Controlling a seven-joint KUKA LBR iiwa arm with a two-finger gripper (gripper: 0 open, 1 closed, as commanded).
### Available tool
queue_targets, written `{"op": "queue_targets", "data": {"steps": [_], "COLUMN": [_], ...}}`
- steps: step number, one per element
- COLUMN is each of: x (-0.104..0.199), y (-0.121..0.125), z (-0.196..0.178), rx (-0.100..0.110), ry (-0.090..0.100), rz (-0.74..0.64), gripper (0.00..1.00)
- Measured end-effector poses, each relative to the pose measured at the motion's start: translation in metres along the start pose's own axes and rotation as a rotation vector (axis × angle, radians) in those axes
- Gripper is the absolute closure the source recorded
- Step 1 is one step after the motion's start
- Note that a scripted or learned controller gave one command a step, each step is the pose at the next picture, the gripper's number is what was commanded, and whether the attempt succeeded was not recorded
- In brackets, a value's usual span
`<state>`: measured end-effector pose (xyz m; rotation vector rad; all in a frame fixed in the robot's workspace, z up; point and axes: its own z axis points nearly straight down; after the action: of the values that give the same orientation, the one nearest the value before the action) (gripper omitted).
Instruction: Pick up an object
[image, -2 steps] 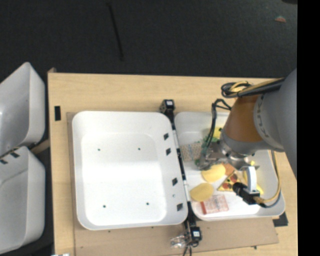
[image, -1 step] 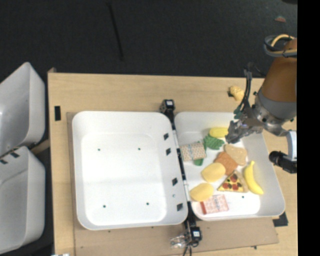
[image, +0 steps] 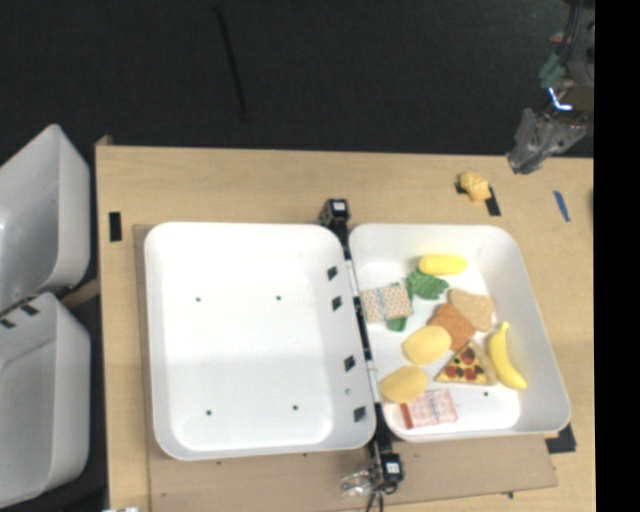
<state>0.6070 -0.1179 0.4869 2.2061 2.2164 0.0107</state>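
The right bin (image: 520, 262) holds several toy foods: a yellow lemon (image: 442, 264), a green leafy piece (image: 428, 286), a checkered cracker (image: 385, 301), a tan bread slice (image: 473, 306), an orange piece (image: 455, 324), two yellow potato-like lumps (image: 427, 345) (image: 404, 383), a pizza slice (image: 465, 367), a banana (image: 505, 356) and a red-and-white packet (image: 431, 409). My gripper (image: 537, 142) hangs high at the upper right, beyond the bin's far corner and well away from every item. Nothing shows between its fingers.
The left bin (image: 240, 335) lies beside the right one, joined along a hinge with black clips. A small yellow object (image: 474, 185) rests on the bench behind the right bin. White chair-like shapes (image: 35, 300) stand at the far left.
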Motion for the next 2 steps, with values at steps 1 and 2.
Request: {"op": "queue_targets", "data": {"steps": [1,2], "x": [0.008,-0.102], "y": [0.073,0.081], "z": [-0.062,0.003], "rx": [0.01,0.026], "ry": [0.001,0.002], "rz": [0.001,0.015], "gripper": [1.0,1.0]}}
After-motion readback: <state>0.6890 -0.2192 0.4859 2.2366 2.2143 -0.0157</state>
